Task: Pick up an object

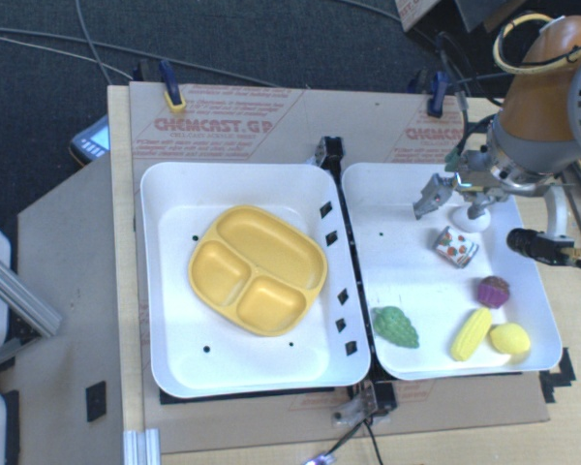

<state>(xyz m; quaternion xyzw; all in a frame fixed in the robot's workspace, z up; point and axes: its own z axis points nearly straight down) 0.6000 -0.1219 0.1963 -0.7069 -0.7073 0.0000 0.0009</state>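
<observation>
In the right bin (407, 260) lie a white block with red spots (456, 247), a purple fruit (493, 291), a yellow corn cob (472, 333), a yellow lemon (510, 339) and a green leafy vegetable (396, 326). My gripper (455, 198) hangs over the bin's back right part, just above and behind the white spotted block. Its two fingers stand apart, open, with nothing between them. The grey arm with its orange band reaches in from the upper right.
The left bin (165, 289) holds a yellow divided plate (258, 269). Black clips run along the divider between the bins. Two clamps (172, 90) pin the cardboard at the back. Cables cross the dark floor behind the bench.
</observation>
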